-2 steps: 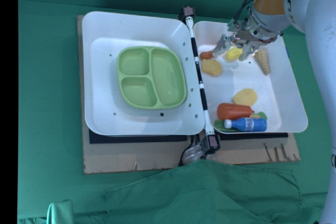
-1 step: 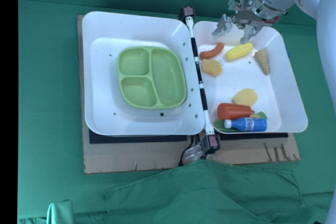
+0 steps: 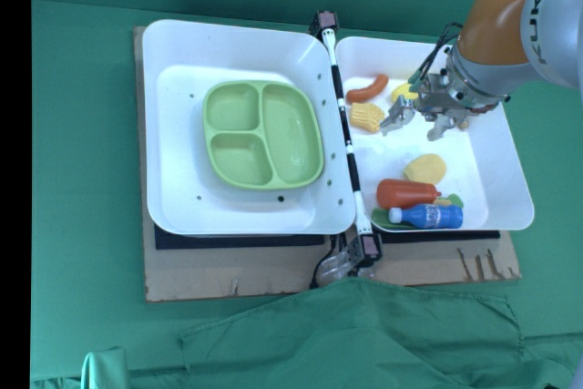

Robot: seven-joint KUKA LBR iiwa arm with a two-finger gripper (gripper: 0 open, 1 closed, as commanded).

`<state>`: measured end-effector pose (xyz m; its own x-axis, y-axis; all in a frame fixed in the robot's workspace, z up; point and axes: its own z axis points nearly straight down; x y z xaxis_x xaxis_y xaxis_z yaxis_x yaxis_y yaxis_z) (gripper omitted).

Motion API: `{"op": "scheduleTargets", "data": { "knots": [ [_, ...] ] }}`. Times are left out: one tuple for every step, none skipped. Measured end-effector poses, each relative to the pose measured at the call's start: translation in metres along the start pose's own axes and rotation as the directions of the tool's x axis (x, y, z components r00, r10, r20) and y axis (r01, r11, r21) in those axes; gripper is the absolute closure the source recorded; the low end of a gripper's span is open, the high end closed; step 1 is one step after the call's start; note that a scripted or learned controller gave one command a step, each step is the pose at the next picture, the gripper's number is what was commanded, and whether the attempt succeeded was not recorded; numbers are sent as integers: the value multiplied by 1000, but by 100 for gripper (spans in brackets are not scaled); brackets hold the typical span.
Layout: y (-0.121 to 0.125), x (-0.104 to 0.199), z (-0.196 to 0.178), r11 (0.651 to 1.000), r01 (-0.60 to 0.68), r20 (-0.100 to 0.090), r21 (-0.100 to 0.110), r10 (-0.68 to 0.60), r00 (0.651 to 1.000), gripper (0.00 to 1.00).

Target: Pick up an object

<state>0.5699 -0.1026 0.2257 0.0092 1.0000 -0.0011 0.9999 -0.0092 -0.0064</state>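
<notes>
Two shallow white bins sat side by side on the green bench, the left bin [image 3: 173, 196] carrying a light green divided plate [image 3: 263, 134] near its middle and the right bin [image 3: 510, 187] carrying the toy food. The gripper [image 3: 418, 121] hung over the far half of the right bin with its two fingers spread apart and nothing between them. A red sausage [image 3: 367, 87] lay near the bin's far left corner, a yellow corn piece [image 3: 368, 116] sat just beside the gripper's left finger, and a small yellow item [image 3: 404, 91] was partly hidden behind the gripper. Nearer the bin's front edge lay a yellow lump [image 3: 425, 168], a red ketchup bottle [image 3: 407, 193] on its side, and a blue bottle [image 3: 428, 216] touching it, with a green piece [image 3: 385, 218] beneath them. Under both bins lay a brown cardboard sheet [image 3: 228, 273], and a fold of green cloth [image 3: 364, 332] covered the bench's front edge.
</notes>
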Motion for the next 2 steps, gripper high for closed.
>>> {"op": "scheduleTargets", "data": {
  "knots": [
    [-66,-58,42,1000,-1,1,-22,1,1000,0],
    [-61,-59,23,999,0,13,-41,0,1000,100]
  ]
}}
